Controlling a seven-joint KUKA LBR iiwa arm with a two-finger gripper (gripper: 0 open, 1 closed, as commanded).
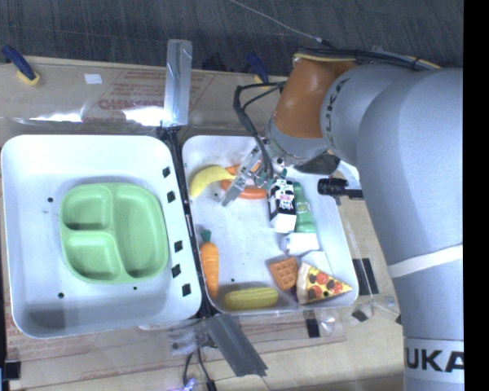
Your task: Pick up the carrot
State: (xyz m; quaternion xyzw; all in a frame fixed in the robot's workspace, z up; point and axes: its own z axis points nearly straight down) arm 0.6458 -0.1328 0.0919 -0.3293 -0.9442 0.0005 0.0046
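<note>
The arm (391, 177) reaches in from the right and bends down over the right bin (248, 235), its orange band (301, 96) above the wrist. The pincer (243, 182) sits low at the bin's far end, just beside the banana (208, 177) and over some orange item; I cannot tell whether it is open or closed. The carrot (209, 265) lies well apart from it, along the bin's left wall, green top pointing away, tip near the corn (248, 298).
</note>
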